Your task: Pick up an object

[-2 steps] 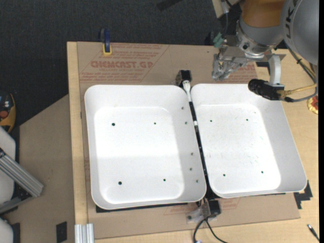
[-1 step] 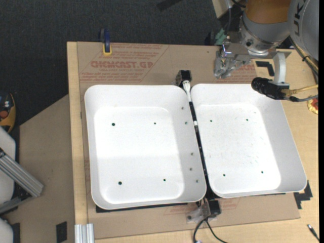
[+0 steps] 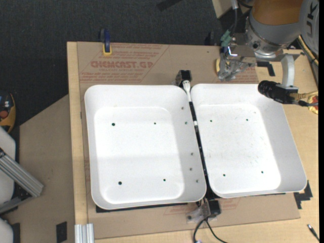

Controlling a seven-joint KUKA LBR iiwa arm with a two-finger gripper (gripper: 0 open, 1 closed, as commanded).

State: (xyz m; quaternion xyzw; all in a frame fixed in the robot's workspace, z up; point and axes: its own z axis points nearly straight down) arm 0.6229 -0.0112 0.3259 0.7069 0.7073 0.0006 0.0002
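My gripper hangs at the back right, above the brown board just behind the far left corner of the right white bin. It is raised over the bench, outside both bins. No object shows between its metal tips from this angle. The left white bin lies beside the right one, showing only its white floor and small dark dots. The grey arm with its orange band reaches in from the upper right.
Both bins rest on a brown board with red lettering. A blue and yellow clamp holds its back left edge. Black clips sit at the seam between the bins, back and front. An aluminium rail lies at far left.
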